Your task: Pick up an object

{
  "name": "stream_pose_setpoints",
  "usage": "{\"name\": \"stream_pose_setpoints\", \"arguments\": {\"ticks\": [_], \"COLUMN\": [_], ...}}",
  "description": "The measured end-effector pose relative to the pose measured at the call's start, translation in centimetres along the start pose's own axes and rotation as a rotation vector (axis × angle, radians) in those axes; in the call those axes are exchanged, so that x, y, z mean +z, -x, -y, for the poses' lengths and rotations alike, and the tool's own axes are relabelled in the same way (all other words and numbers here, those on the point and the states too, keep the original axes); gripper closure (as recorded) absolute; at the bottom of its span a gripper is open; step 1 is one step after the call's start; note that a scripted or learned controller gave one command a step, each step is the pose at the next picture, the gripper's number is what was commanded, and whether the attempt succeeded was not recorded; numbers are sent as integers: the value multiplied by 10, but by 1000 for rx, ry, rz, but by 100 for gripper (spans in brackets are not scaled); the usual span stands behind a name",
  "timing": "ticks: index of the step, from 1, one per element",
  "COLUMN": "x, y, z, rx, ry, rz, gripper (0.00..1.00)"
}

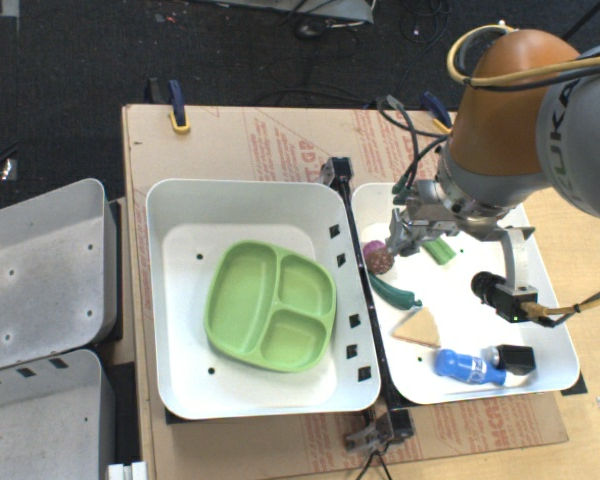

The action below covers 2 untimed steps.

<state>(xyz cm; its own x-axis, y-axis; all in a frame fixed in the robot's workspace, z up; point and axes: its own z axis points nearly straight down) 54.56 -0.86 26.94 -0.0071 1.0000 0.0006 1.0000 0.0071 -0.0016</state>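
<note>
Purple ball, frame center-right, prob. light, rounded, may roll; grip across its middle. Gripper just beside it; can't tell its state.

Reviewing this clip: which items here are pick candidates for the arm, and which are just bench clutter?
Pick candidates, in the right bin under the gripper:
purple ball
green strip
tan wedge
blue bottle
green block

Lying about:
green divided plate in the left bin
blue clamp
</note>
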Motion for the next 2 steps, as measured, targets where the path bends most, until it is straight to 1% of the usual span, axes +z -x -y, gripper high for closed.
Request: {"name": "stream_pose_setpoints", "arguments": {"ticks": [1, 2], "x": [5, 25], "y": [-46, -86], "z": [-1, -3], "rx": [1, 3], "ry": [1, -1], "rz": [1, 1], "gripper": [100, 100]}}
